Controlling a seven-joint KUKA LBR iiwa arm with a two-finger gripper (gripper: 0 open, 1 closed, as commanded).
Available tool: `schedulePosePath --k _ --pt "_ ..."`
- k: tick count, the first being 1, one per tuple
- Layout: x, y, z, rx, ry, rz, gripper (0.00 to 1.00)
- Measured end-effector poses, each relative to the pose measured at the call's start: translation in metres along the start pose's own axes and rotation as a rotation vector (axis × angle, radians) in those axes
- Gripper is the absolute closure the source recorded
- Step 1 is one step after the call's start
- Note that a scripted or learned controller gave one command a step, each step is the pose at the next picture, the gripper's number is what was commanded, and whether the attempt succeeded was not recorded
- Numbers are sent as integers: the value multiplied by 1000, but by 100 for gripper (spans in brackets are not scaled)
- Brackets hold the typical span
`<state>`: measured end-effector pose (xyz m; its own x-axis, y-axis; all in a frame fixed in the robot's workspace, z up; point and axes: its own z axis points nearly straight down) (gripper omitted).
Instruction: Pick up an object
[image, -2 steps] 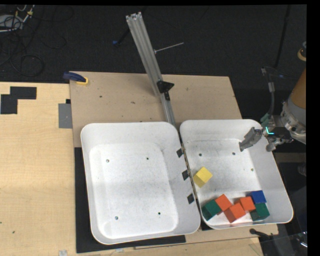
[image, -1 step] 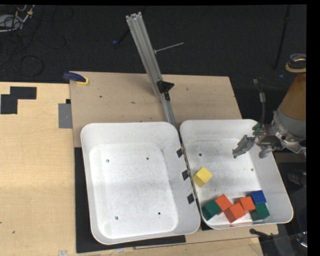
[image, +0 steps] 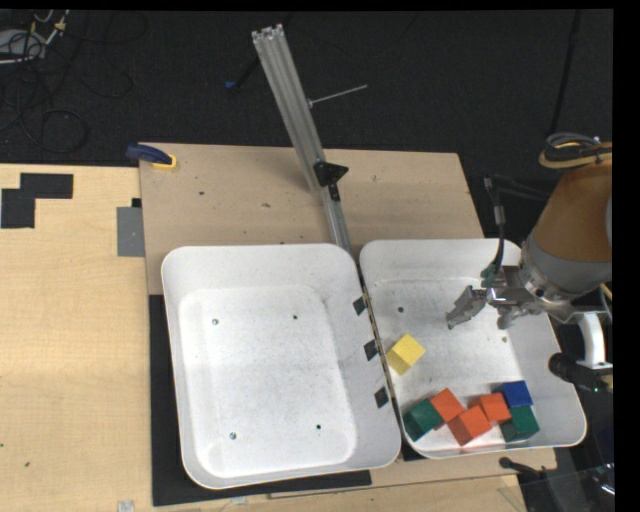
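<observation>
Gripper (image: 487, 308): jaws spread, nothing between; yellow cube (image: 406, 353) beside-below them. We risk descending onto bare bin (image: 440, 262) floor.

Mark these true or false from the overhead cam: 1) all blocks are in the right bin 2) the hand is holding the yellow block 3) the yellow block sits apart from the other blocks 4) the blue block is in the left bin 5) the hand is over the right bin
1) True. The yellow block, blue block and the orange and green blocks all lie in the right bin.
2) False. The hand holds nothing; the yellow block lies on the bin floor, apart from it.
3) True. It lies alone by the bin's left wall.
4) False. It is in the right bin, near the front right corner.
5) True.
</observation>
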<state>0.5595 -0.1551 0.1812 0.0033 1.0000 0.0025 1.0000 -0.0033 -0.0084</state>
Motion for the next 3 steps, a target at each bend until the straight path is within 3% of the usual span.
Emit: schedulePosePath --k 1,2,3 --pt "-1 0 65 2 0 -1 0" --pt "-3 1 51 -4 -1 6 100" --pt "-1 10 2 -11 -3 -4 100"
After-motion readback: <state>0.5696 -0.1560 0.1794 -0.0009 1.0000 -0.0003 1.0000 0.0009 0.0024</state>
